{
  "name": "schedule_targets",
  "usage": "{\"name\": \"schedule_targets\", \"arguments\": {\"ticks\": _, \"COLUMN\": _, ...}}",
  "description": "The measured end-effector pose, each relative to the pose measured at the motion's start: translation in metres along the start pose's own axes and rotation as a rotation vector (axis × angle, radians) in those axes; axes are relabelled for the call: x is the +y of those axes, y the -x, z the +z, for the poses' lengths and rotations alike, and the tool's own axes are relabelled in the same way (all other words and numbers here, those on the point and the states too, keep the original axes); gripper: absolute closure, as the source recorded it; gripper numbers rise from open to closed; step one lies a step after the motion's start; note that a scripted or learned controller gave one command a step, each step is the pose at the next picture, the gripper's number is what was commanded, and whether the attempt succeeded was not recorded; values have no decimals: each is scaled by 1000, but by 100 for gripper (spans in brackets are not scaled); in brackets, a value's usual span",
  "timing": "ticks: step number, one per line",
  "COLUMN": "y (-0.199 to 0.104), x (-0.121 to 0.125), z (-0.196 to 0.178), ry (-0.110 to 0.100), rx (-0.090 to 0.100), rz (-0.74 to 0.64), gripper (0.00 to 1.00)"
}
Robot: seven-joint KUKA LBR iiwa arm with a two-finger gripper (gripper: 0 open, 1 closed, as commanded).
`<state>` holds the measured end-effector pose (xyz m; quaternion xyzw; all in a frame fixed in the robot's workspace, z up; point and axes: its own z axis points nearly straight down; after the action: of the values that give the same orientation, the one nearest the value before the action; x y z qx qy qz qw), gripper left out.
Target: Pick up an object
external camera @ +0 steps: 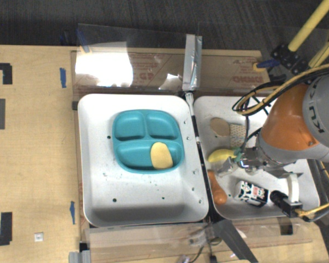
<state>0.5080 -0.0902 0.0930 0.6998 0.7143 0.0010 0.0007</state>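
Bench: light wooden surface [33, 163] carrying two shallow white bins side by side, with black angle marks near its left edge and strips of blue tape close to the left bin.
Left bin: white tray [137, 201] with rounded corners and dark specks on its floor.
Teal plate: sectioned dish [132, 138] lying near the middle of the left bin, divided into three compartments.
Yellow piece: oval, pale yellow object [161, 155] resting in the lower right compartment of the teal plate, well apart from the arm.
Right bin: white tray [208, 109] immediately right of the left bin, partly covered by the arm.
Arm: grey body with an orange band [288, 126], reaching in from the right and hanging over the right bin, with black and yellow cables looping above it.
Gripper: metal assembly [244, 162] below the orange band, over the middle of the right bin.
Jaws: state cannot be told, since the wrist hardware blocks them.
Yellow object: rounded item [221, 156] in the right bin, just beside the gripper on its left.
Orange object: elongated item [217, 190] lying along the right bin's left wall.
Tan disc: flat round item [220, 127] near the right bin's upper area.
Black-and-white packet: small printed item [254, 193] near the right bin's lower edge.
Clear panel: upright transparent sheet [131, 64] behind the left bin.
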Motion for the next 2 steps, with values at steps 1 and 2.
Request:
{"name": "schedule_targets", "arguments": {"ticks": 1, "y": 8, "x": 44, "z": 5, "ry": 4, "rx": -1, "rz": 190, "gripper": 0}}
{"name": "schedule_targets", "arguments": {"ticks": 2, "y": 8, "x": 46, "z": -6, "ry": 9, "rx": 0, "rz": 191, "gripper": 100}}
